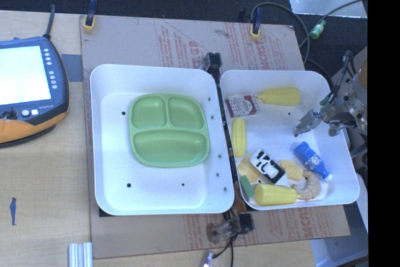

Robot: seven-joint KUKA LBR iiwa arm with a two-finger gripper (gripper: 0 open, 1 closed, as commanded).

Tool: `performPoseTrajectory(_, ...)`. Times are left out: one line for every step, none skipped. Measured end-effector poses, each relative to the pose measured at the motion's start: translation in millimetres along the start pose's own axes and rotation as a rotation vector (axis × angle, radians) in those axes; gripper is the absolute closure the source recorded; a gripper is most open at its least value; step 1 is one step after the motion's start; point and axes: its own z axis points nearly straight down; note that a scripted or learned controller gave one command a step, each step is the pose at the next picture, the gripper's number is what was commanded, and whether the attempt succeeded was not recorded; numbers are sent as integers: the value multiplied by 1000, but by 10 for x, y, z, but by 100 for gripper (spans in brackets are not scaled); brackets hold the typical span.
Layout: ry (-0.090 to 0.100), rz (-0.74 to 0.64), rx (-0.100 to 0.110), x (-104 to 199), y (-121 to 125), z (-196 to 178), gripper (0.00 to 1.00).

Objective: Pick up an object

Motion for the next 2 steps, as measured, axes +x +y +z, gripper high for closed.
performPoseTrajectory(-1, 0, 2, -257, -11, 873, 0)
performPoseTrajectory(-2, -2, -2, -122, 249, 1182, 0)
